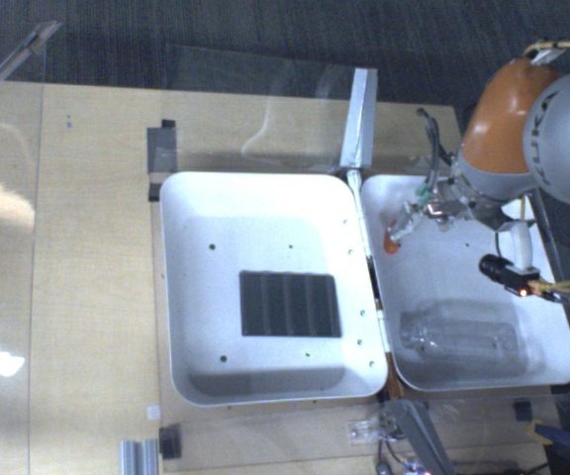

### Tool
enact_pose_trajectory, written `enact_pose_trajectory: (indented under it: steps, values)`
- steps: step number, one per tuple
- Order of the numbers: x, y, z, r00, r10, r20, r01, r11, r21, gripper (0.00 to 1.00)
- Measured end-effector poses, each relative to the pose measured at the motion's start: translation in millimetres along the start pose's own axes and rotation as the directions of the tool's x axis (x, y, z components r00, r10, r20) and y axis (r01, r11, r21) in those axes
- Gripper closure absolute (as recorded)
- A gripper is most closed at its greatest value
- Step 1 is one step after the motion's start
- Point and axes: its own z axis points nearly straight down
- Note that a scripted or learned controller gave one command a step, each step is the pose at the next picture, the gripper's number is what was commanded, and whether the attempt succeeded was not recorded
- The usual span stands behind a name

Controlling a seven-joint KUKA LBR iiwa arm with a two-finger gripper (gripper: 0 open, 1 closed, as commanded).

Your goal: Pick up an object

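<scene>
Gripper [404, 224] over right bin [562, 359]; clear bottle [460, 336], possibly, lies well below

The arm [552, 117] is cut off by the picture's right side. Beside it, the gripper [428, 206] is too small and blurry to make out.

Grey arm [562, 137] with orange band in from the right, wrist angled down-left
</scene>
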Motion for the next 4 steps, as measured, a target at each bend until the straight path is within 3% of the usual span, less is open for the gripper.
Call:
enact_pose_trajectory:
  steps: [1,2,3,4]
  values:
    - [9,-8,43,0.994,-0.106,0.002,0.106,0.994,-0.006,0.00]
    - [-5,47,46,0.996,0.089,0.001,-0.089,0.996,-0.002,0.00]
    - [-4,49,32,0.997,0.083,0.004,-0.082,0.997,-0.009,1.00]
    - [24,52,-54,0.996,-0.089,0.002,0.089,0.996,-0.003,1.00]
